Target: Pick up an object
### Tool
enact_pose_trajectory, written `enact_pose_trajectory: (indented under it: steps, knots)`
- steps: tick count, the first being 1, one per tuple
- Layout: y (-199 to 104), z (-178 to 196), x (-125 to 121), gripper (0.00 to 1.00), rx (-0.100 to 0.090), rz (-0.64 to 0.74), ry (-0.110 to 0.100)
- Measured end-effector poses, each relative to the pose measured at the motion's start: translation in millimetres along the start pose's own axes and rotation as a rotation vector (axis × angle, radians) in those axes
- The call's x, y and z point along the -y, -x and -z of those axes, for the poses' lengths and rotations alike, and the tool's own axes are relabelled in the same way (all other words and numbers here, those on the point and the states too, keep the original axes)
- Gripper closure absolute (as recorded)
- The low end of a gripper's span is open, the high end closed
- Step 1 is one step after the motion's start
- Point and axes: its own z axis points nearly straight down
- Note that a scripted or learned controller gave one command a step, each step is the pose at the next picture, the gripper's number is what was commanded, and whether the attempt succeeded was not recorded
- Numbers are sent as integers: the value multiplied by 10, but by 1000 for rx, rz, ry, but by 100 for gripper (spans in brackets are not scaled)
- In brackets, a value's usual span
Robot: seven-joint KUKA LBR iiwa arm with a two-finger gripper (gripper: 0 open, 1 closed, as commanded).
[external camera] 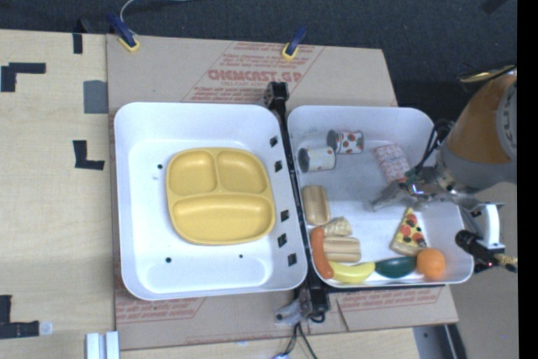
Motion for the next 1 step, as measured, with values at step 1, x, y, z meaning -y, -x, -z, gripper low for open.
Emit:
enact_pose_trajectory:
  steps: [1]
  knots:
    - [13, -52, -666, 0, 3, 1, 7]
